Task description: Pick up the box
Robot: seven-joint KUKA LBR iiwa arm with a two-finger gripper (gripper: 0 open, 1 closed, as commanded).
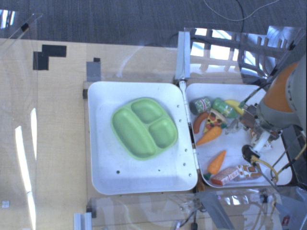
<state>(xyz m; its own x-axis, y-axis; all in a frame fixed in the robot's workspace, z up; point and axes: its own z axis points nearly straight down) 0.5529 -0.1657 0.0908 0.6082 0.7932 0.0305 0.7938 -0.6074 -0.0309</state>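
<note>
The box [233, 174] is being seen lying at the right bin's [232, 145] front edge, beside a carrot [216, 161], while the tool [240, 121], whose state cannot be told, is being held farther back.

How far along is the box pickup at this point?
Nothing done yet: the box lies flat at the near edge of the right bin. In hand: the pincer hangs over the bin's middle, apart from the box. Left: reach the box, grasp, lift.
</note>
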